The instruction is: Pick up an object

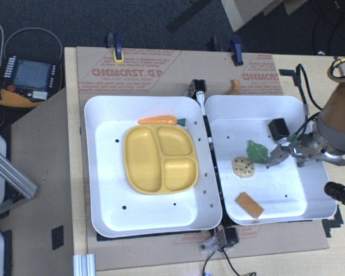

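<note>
The arm reached in from the right, over the right bin, and the pincer hung low near that bin's middle. Open or closed? From this angle, I could not tell. The nearest thing was the green leafy piece, lying on the bin floor just to the left of the pincer tip, close but seemingly apart from it. The cookie sat a little further left and nearer the camera, just beside the green piece. The brown cracker lay well apart, by the front wall. Across in the left bin on the bench, the yellow divided plate lay flat, with the carrot along its far edge.
</note>
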Available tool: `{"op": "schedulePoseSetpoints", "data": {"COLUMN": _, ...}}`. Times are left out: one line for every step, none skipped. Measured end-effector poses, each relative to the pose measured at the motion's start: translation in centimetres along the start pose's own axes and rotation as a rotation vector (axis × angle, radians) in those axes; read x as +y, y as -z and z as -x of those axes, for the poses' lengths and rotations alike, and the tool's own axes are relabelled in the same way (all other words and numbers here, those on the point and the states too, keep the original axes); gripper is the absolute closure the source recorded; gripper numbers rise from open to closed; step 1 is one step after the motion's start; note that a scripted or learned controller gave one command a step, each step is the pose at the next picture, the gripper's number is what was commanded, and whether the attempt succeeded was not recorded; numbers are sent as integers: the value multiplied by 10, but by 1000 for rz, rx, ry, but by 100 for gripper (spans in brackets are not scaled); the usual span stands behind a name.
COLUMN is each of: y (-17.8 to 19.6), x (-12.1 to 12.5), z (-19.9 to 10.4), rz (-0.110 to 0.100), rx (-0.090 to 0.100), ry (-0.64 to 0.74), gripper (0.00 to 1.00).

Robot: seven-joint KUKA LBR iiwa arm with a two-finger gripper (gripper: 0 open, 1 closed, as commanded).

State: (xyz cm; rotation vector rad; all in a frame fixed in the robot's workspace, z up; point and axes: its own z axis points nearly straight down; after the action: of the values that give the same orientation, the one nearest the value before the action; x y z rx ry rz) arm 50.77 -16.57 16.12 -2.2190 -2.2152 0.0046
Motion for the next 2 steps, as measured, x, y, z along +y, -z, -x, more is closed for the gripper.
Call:
{"op": "schedulePoseSetpoints", "data": {"y": -51, "x": 9, "z": -1, "rz": 0, "rx": 0, "ry": 1, "gripper": 0}}
{"op": "schedulePoseSetpoints", "data": {"y": -37, "x": 10, "z": 0, "rz": 7, "rx": -3, "ry": 0, "gripper": 100}}
